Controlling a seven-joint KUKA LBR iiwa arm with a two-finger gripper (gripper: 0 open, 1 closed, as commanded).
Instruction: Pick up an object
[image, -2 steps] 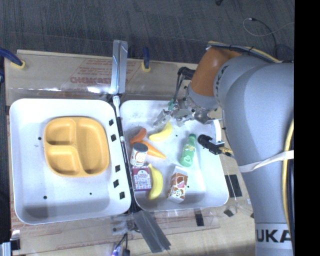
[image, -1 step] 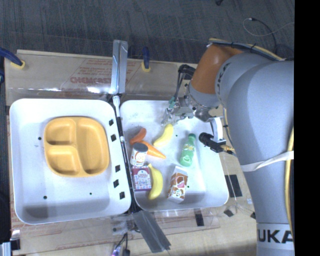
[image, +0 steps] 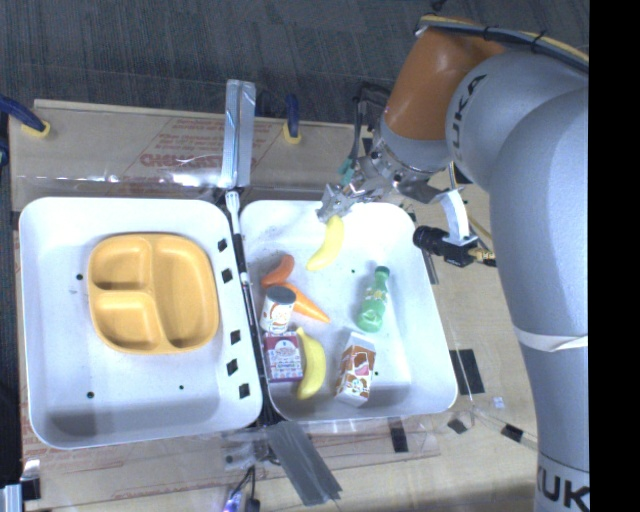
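Left bin (image: 40, 300) holds yellow divided plate (image: 153, 292); right bin (image: 430, 370) holds carrot (image: 300, 300), small jar (image: 279, 310), two cartons, banana (image: 313, 368), green bottle (image: 375, 299); second banana (image: 327, 244) hangs upright near bin's far edge, top end pinched between closed fingers of pincer (image: 338, 203); grey arm enters from right.

yellow divided plate (image: 153, 291), left bin (image: 40, 330)
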